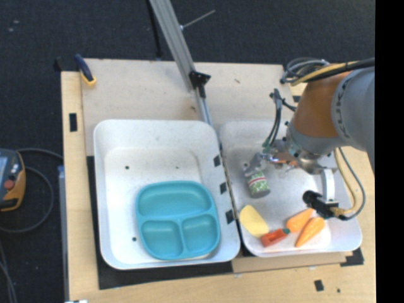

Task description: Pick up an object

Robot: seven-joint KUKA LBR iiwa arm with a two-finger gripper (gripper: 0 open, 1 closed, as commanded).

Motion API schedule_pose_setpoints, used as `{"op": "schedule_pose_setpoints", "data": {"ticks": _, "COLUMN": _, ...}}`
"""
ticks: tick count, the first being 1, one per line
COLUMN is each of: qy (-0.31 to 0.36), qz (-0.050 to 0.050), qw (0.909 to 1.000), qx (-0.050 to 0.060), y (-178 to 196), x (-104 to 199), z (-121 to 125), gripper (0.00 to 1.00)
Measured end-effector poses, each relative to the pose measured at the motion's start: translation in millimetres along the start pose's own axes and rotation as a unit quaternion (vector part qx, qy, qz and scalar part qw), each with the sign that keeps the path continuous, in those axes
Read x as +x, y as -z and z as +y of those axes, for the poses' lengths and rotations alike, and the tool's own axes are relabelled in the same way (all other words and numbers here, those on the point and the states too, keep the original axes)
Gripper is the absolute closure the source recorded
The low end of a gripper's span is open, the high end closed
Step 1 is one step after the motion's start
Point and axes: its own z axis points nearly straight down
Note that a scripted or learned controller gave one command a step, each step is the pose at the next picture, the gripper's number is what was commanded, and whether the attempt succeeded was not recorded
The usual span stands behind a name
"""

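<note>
The grey arm with its glossy orange band reaches into the right shallow white plastic bin (pixel 341 238); its metal two-finger gripper (pixel 257 166) sits just above a small green-patterned cylindrical can (pixel 257 184), touching or nearly so; whether it pinches anything I cannot tell; near the front lie a smooth yellow wedge (pixel 254 220), a small red piece (pixel 273 237) and two tapered orange carrots (pixel 305 227); the left bin (pixel 113 137) holds a matte turquoise three-compartment tray (pixel 177 219).

arm (pixel 341 106): cut off at right edge | gripper (pixel 268 163): fingertips blurred | small can (pixel 257 183): label unreadable | yellow controller (pixel 9 182): cropped by left edge
</note>
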Motion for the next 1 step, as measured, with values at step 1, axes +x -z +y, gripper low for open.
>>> {"op": "schedule_pose_setpoints", "data": {"ticks": 1, "qy": -0.001, "qz": 0.0, "qw": 1.0, "qx": -0.003, "y": 13.8, "x": -0.6, "z": 2.0, "gripper": 1.0}}
